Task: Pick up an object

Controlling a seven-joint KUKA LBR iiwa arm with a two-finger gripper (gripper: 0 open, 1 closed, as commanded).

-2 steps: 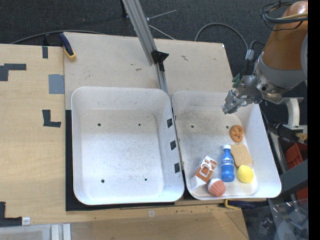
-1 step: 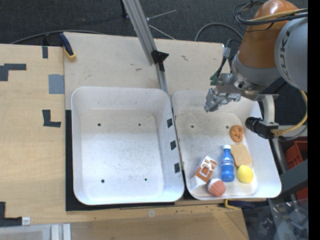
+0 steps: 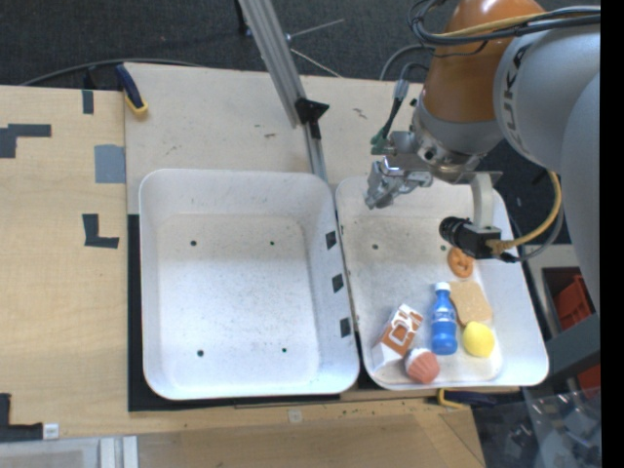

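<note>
**Jaws high in the right bin, objects clustered low**

The grey arm point(image 3: 546, 76) enters from the frame's right, and its jaws point(image 3: 382, 191) hang over the upper left corner of the right bin point(image 3: 390, 252). Whether they are open or closed I cannot tell, and nothing is visible between them.

To do the pick well, I judge the arm should travel toward the lower right of the frame, centre over one item standing clear of its neighbours, then descend straight.

The candidates lie well apart from the jaws, crowded together: a blue bottle point(image 3: 444, 322), a tan block point(image 3: 472, 301), a yellow ball point(image 3: 478, 339), an orange-and-white carton point(image 3: 401, 331) and a reddish ball point(image 3: 422, 366). The left bin point(image 3: 156, 261) sits beside them on the tabletop point(image 3: 58, 261).
</note>
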